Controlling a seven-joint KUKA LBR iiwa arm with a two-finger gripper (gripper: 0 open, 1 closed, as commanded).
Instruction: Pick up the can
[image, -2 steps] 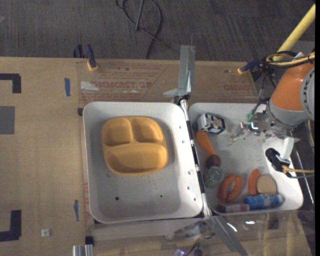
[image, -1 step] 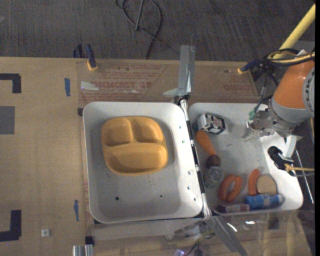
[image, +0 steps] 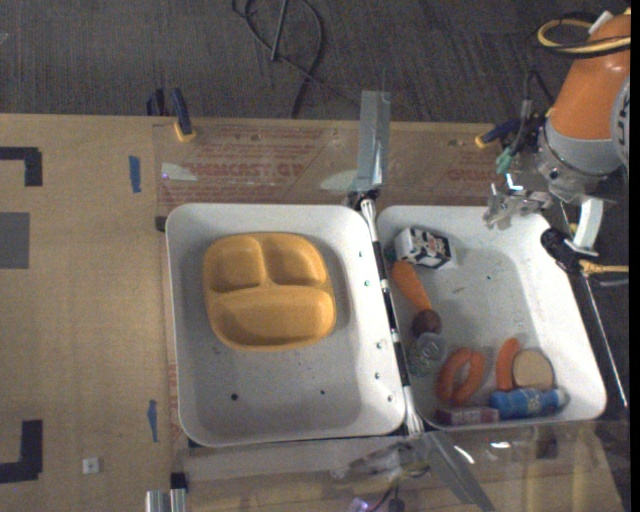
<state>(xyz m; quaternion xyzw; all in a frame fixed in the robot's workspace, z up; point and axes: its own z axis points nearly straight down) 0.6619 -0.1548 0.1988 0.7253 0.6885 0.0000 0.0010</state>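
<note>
**Can buried in clutter, arm far off: mis-grab risk**

Left bin (image: 190, 400): just a yellow divided plate (image: 268, 290), upper-left area. Not relevant, no hazard there.

Right bin (image: 585, 350), going L to R: black/white carton (image: 422, 246) near top-left corner; carrot (image: 410, 285) slanting down along left wall; dark brown round thing (image: 427, 322) touching carrot's lower end; the can (image: 428, 352) just below that, greyish, looks to lie on its side w/ round end toward camera, near the bin's left wall. Then orange ring (image: 461, 375) just beside can on the right, pink flat item (image: 459, 415) at bottom wall, blue bottle (image: 526, 402) lying along bottom, orange piece (image: 507, 362) and tan round thing (image: 533, 370) touching.

Gripper (image: 515, 205) at bin's upper-right rim, well apart from can. Jaws state: cannot tell, too small/blurred. Nothing seen held.

Risks (judgement):
- can hemmed in btw wall, brown thing and ring; jaws prob. land on a neighbour or grab two things.
- round can on its side may roll/squirt out when pinched.
- close to wall, so a finger may hit the rim on descent.
- can is dim, low contrast vs bin; wrong target is easy.
</note>
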